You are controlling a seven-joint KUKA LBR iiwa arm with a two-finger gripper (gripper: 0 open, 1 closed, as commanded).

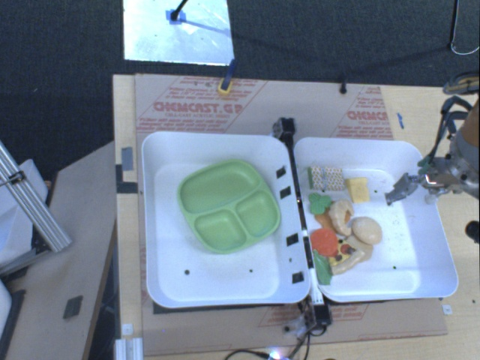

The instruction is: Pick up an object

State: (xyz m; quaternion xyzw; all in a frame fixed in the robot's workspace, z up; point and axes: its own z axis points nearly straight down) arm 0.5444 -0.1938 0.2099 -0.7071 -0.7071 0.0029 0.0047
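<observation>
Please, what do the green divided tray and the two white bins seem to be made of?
The green divided tray looks like moulded plastic with a matte, slightly satin finish: uniform pale green, rounded compartment walls, soft highlights. The two white bins, left and right, also look like thin formed plastic, smooth and mildly glossy, with rounded corners and curved rims. The exact plastic cannot be told from this view.

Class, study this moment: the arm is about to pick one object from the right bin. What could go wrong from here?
The toy food pieces lie crowded and touching against the divider, so the gripper may nudge neighbours or catch two at once. The rounded beige piece could slip from the fingers. Pieces hard against the bin wall leave little room.
</observation>
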